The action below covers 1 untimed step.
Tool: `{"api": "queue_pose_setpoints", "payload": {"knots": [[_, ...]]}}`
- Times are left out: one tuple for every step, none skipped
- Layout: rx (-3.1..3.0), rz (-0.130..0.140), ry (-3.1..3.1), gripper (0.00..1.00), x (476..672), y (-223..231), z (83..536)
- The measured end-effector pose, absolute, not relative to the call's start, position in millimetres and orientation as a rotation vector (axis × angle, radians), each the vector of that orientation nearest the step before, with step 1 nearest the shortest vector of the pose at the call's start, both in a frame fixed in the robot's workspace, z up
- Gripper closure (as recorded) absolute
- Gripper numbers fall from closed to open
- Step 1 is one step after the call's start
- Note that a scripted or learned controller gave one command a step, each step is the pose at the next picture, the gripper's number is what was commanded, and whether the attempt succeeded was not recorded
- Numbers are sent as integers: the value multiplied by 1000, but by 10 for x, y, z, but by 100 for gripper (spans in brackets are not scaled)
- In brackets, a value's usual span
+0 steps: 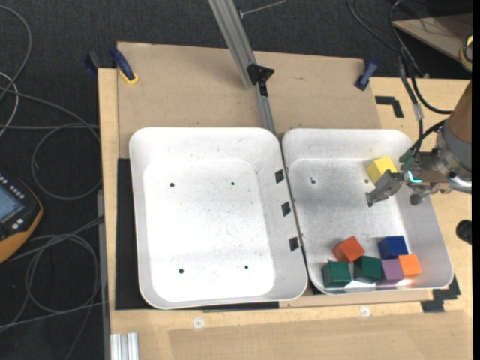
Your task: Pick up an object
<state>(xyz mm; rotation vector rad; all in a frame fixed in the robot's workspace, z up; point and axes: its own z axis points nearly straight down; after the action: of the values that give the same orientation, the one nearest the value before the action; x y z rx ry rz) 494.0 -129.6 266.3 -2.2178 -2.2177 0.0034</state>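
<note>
The gripper [397, 193] hangs with fingers apart, holding nothing, just below the yellow block [380, 169], whose faces sit diagonal to the right bin [330, 145] walls.

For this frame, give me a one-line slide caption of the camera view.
Gripper hovers beside a yellow block in the right bin; six more blocks cluster at its near edge.
</note>
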Motion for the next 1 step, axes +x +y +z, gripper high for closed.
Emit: {"api": "queue_pose_setpoints", "payload": {"knots": [[-2220,-1,-2222,0,4947,-1297,2682]]}}
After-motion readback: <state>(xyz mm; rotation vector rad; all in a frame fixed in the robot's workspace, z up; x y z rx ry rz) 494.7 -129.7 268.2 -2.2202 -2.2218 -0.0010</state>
